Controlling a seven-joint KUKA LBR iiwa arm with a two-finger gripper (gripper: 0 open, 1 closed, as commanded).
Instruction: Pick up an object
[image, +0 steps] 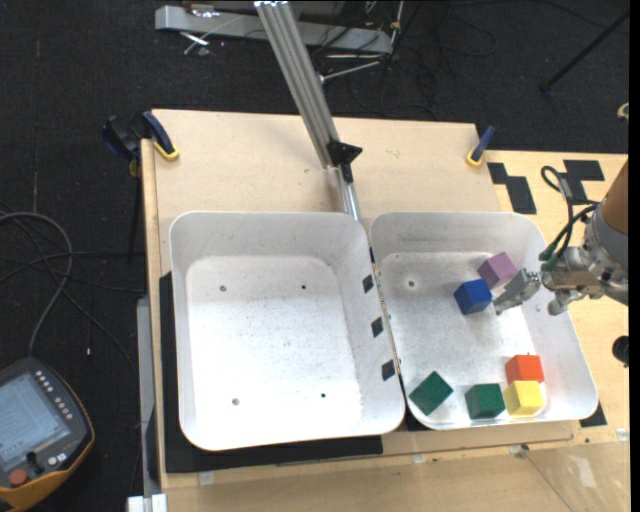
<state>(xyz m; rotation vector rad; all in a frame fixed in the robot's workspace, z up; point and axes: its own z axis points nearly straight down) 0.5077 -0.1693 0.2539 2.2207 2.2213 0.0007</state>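
Two white bins side by side on the wooden bench (250, 160); left bin (200, 300) bare inside; right bin (420, 240) holds six blocks. Purple block (497, 267) and blue block (473, 295) touching, upper middle of right bin; gripper (517, 291) low over the bin just right of these two, arm entering from the right edge. Near the bin's front rim: dark green block (432, 392) tilted, green block (485, 400), yellow block (525, 398), orange block (524, 368) just behind the yellow one. Handheld controller (35, 430) on the floor, lower left; metal pole (305, 85) slanting across the top.
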